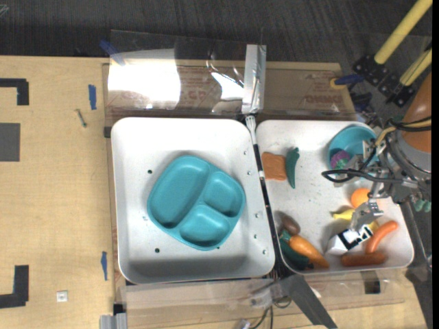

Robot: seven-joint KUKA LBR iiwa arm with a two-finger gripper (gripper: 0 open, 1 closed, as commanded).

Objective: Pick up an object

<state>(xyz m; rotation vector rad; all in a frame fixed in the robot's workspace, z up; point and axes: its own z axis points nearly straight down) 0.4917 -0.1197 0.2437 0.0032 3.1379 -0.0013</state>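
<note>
Gripper (369, 214) hangs low over the right bin (312, 184), toward its near right corner; whether it is spread or closed cannot be told from this slanted view. Nothing is visibly held. Directly below it lies a small black-and-white block (354, 238), touching or just beside an orange sausage-shaped toy (381, 234) and a brown one (363, 258). A yellow piece (342, 214) and an orange ball (360, 197) sit just beside the tool, on its left. Cables loop off the wrist toward a teal cup (350, 144) at the bin's far right. Further left: orange block (274, 166) with a dark teal piece (292, 164) touching it; toy carrot (306, 247) at the near edge. Left bin (130, 184) holds a teal divided plate (196, 201).
</note>
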